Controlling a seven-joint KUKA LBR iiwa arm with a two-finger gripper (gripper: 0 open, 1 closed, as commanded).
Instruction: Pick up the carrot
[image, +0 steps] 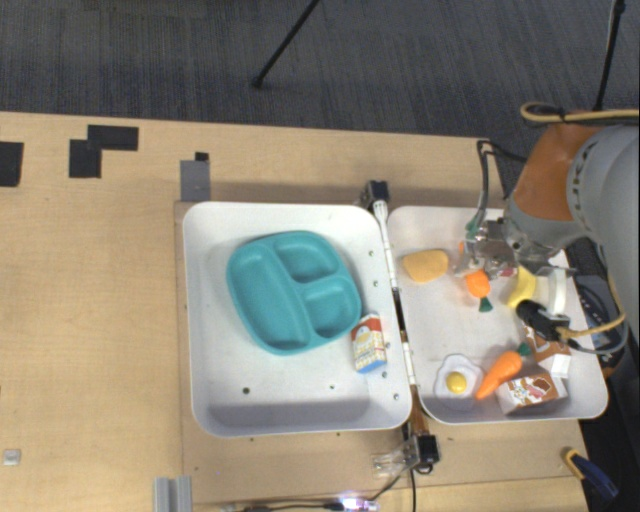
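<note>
An orange carrot (499, 373) with a green top lies tilted near the front of the right bin (430, 320), between a fried egg (457, 380) and a brown carton (530, 392). A smaller orange piece with a green tip (480, 287) lies further back in the same bin. My gripper (487, 255) hangs over the back of the right bin, directly above that smaller orange piece and well behind the long carrot. Nothing visibly hangs from it.
A yellow-brown bread-like piece (425, 265) lies left of the gripper and a yellow banana (522, 286) to its right. The left bin (215, 380) holds a teal divided plate (292, 291) and a small carton (368, 345). Cables run along the right bin's right side.
</note>
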